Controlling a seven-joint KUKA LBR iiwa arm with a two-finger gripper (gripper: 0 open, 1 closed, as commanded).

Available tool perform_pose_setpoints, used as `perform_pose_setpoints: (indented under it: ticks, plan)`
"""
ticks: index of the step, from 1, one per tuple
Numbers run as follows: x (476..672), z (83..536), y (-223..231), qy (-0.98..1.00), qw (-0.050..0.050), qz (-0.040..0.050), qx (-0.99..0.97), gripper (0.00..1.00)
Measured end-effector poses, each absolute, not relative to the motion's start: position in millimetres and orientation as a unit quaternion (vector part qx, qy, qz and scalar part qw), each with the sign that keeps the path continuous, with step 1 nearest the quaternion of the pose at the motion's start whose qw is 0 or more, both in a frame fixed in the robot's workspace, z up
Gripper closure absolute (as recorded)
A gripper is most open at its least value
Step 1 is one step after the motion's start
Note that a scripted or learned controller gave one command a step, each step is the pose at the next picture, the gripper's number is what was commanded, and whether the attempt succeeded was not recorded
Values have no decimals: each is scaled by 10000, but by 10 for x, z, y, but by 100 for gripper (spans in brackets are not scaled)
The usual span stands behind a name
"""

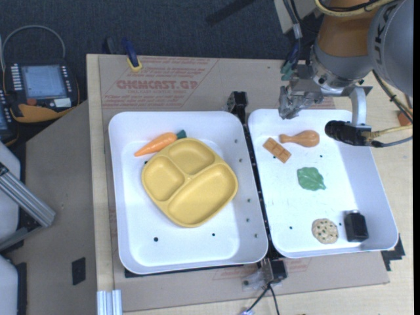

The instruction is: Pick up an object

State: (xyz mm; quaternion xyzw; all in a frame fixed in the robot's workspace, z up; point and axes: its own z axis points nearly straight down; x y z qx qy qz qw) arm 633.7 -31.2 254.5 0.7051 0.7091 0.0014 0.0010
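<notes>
At far left, off the bench: a handheld control pendant (41, 87) with a lit screen and a looped cable.

Bench (98, 176): brown board with red lettering near its top edge; a blue-and-yellow clamp (131, 54) sits at the upper left corner.

Left bin (125, 228), white, shallow:
- Toy carrot (156, 144), orange with a green tip, lying near the upper left, touching the upper edge of the yellow tray.
- Yellow divided tray (189, 181), three compartments, resting flat across the bin's middle, turned at an angle.

Right bin (374, 195), white, shallow:
- Brown block (277, 149), small and rectangular, upper left.
- Toy drumstick (300, 138), tan, just beside the block on its right.
- Green leaf-shaped piece (310, 178), centre of the bin.
- Cookie (324, 230), speckled, lower part of the bin.
- Black box (356, 226), just beside the cookie on its right.

Gripper (290, 107): hangs over the upper left edge of the right bin, above the drumstick and apart from it. Nothing is seen between its fingers; whether they stand apart or together cannot be told.
</notes>
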Motion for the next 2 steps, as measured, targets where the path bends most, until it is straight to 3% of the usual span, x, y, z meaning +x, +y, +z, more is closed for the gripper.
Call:
perform_pose_setpoints:
  ticks: [2]
  plan:
    - [6419, 2289, 836, 7092, -20, -6, 7050, 100]
